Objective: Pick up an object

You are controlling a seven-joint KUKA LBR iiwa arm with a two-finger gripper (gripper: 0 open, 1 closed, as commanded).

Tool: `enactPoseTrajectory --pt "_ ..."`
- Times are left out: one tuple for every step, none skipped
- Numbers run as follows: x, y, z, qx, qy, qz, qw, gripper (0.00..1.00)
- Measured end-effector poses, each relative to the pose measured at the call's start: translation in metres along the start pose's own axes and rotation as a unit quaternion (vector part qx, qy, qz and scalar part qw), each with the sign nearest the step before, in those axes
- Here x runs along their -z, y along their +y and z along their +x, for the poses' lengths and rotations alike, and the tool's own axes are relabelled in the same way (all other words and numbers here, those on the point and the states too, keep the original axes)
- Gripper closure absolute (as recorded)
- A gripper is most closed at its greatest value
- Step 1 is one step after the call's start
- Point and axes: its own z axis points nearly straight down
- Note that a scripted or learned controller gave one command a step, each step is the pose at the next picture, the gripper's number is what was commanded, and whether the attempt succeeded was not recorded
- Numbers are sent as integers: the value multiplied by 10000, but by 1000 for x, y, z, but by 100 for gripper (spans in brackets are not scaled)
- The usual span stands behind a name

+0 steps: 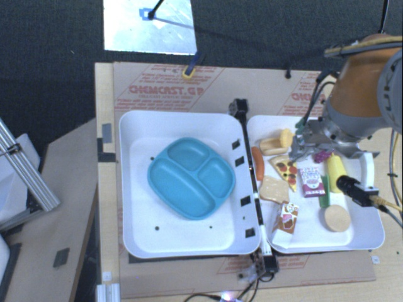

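The gripper hangs low over the right bin, arm reaching in from the right. Whether it is closed or parted cannot be told, and nothing is visibly held. Directly below it lies a pizza slice, with a small pink carton just to its right. A cheese wedge sits just left of the gripper. The pizza slice looks the nearest pick, almost straight down.
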Motion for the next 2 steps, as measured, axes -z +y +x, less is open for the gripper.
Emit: enactPoseTrajectory --pt "2 -2 -3 -17 2 -2 10000 100" --pt "-3 9 0 -5 -2 -7 10000 100"
